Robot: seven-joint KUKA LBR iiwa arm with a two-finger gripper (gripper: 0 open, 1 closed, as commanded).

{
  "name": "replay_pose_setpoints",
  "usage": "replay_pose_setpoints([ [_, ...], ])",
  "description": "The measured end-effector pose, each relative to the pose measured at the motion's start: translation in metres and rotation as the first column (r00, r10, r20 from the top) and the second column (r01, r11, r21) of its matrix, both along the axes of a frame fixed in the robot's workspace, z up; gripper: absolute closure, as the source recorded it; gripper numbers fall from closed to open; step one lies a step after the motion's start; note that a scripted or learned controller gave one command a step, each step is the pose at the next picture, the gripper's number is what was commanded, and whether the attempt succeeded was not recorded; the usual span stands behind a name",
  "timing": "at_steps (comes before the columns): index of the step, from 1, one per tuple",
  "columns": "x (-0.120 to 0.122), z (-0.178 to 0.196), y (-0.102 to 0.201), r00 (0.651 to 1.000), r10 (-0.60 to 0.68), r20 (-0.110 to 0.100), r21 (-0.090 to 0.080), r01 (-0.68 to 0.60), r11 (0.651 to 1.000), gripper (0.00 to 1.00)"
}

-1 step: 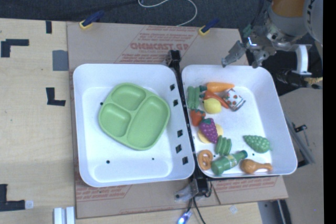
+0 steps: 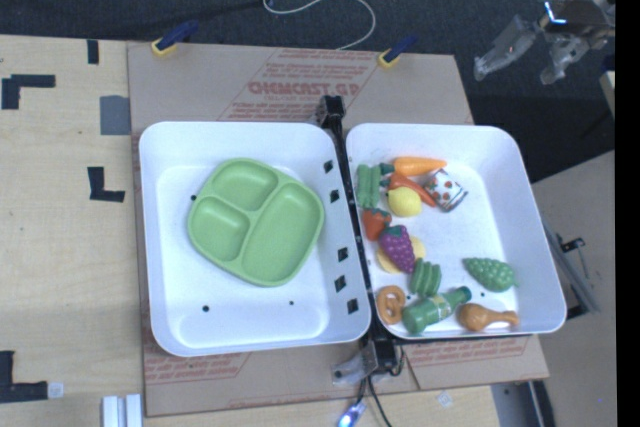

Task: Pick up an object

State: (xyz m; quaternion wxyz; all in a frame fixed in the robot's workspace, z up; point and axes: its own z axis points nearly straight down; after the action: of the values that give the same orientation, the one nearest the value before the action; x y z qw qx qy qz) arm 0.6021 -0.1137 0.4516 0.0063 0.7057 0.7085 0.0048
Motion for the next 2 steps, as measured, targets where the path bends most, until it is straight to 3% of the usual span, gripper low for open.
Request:
replay_pose_setpoints([
  [1, 0.002, -0.001, 0.000, 1.000, 0.000, -0.016, 0.000, 0.000, 1.000, 1.00],
  [2, -0.041, 0.066, -0.020, 1.000, -0.004, -0.010, 0.000, 0.004, 1.000, 1.00],
])
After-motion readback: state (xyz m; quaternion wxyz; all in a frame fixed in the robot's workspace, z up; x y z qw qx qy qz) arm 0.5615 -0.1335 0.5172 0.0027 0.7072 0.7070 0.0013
